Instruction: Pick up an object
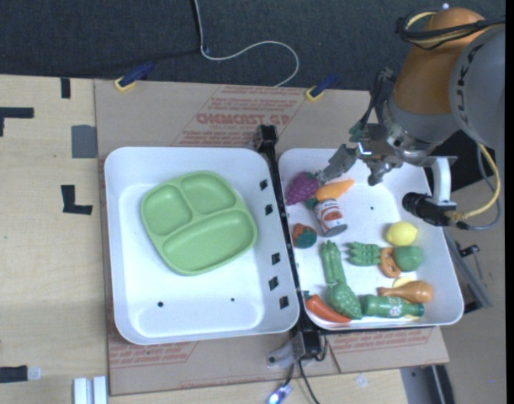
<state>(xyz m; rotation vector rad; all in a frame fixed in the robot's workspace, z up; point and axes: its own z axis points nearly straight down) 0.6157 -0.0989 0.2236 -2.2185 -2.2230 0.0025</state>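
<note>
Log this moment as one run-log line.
phase: reaching | gripper: open, above right bin back edge, near toy carrot | held: nothing | left bin: green divided plate

plate (198, 222) green; grapes (301, 187) purple; lemon (401, 233) yellow; can (330, 215) red-and-white; bins (130, 251) white
</note>
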